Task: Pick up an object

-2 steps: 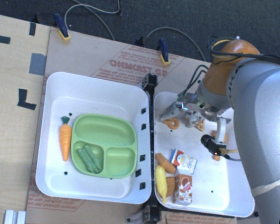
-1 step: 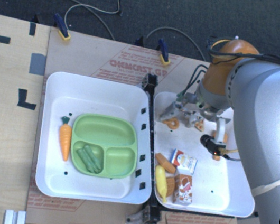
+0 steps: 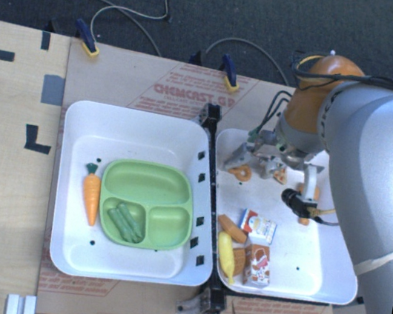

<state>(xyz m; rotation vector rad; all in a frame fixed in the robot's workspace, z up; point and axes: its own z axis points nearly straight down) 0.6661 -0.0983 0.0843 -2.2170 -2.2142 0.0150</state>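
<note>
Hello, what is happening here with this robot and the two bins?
A grey KUKA arm reaches into the right bin, its gripper low near a small pretzel-like toy at the back. Nothing is visibly held. A banana and small cartons lie nearer the front. The left bin holds a green tray and a carrot.

Arm (image 3: 376,162) cut off at right edge, hiding right bin's (image 3: 287,281) far corner; gripper (image 3: 257,154) fingers indistinct.
</note>
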